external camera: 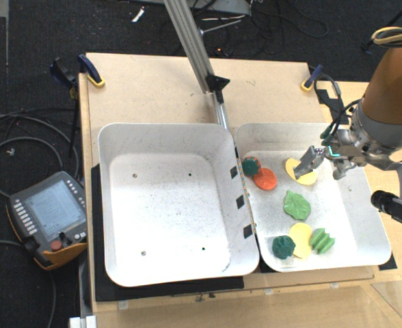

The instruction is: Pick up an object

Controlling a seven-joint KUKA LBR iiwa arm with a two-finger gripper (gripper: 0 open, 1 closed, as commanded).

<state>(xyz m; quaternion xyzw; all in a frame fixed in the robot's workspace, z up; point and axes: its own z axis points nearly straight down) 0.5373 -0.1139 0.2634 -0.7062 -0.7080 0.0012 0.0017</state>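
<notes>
A: Yellow piece [304, 174] at about 12 o'clock in the right bin [365, 244], partly under the jaws [326, 165]. Touching or apart?

B: Hard to say. One finger [310, 161] right over the yellow piece, the other [340, 170] off toward 3 o'clock. Spread wide, nothing seen between them.

A: Neighbours?

B: Orange-red piece [265, 179] just at 9 o'clock of the yellow one, with a small dark green piece [250, 164] touching it at its 10 o'clock. Light green leaf shape [297, 205] toward 6 o'clock. Lower still, a cluster near the front wall: dark green lump [282, 247], pale yellow disc [301, 239], ridged green piece [322, 241], side by side, seemingly touching.

A: And further out?

B: Left bin [119, 149] beside the right one, rims meeting along the middle. Arm [392, 101] coming in from 3 o'clock, orange band above a grey wrist. Wooden bench [153, 87] beneath both bins, yellow clamps at its far corners. Handheld control pendant [47, 214] on the floor at 9 o'clock.
</notes>
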